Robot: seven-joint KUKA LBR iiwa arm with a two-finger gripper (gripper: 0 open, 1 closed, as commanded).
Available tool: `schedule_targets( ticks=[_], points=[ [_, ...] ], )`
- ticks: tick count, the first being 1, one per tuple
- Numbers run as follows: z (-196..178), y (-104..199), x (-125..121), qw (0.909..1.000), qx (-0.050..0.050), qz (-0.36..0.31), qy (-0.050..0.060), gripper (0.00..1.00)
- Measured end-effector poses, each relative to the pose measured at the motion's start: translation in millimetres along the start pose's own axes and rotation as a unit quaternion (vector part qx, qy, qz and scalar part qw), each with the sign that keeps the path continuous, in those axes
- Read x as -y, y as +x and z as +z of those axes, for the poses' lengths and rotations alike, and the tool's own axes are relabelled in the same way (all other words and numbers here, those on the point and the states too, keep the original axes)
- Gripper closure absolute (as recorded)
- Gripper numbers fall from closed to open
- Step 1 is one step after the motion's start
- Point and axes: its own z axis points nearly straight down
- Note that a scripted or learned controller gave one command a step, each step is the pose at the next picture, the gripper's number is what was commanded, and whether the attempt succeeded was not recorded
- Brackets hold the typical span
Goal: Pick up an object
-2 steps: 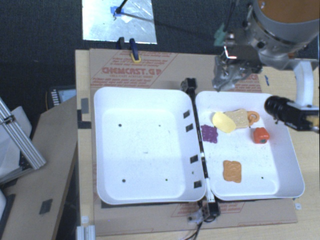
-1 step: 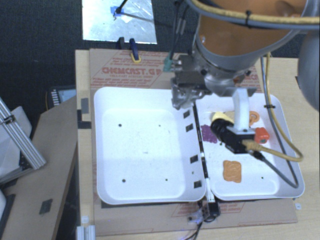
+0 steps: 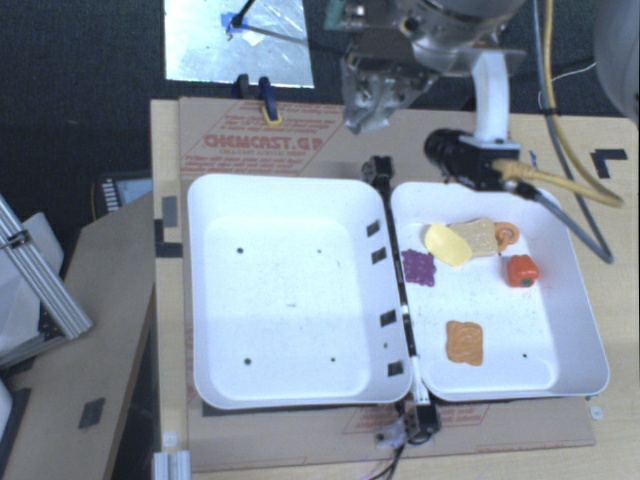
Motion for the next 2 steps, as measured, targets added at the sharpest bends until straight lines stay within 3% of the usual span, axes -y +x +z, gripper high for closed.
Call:
schedule_targets(
  ticks=[1,2],
  points=[
    [3,45,55,1.0000,0.000,-0.004,0.006,1.00],
    [175,41,56,0.9999,0.005,0.001,0.013,1.00]
  ],
)
